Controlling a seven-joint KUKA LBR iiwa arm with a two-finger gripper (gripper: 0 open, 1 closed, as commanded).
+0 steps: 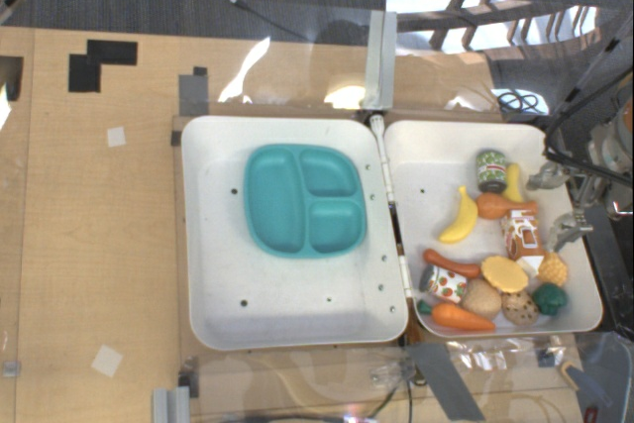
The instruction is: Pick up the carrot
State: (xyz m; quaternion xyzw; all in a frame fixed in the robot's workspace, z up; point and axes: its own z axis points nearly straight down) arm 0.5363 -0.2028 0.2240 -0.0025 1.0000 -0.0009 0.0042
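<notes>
The carrot (460, 316) lies at the right bin's (416, 154) near edge, below a potato (483, 296). The gripper (561, 205) hovers at the bin's right rim, fingers apart, grasping nothing.

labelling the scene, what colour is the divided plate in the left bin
Teal, a plain blue-green with no pattern: the divided plate shows clearly in the camera view.

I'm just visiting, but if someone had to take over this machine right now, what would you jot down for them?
Gripper: at the right bin's right edge, jaws apart, nothing between them.
Carrot: lying at the bin's near edge, beside the potato and under a small can.
Done: nothing yet; carrot untouched.
Left: move to the carrot, grasp, lift.
Blue tray sits in the left bin.
</notes>
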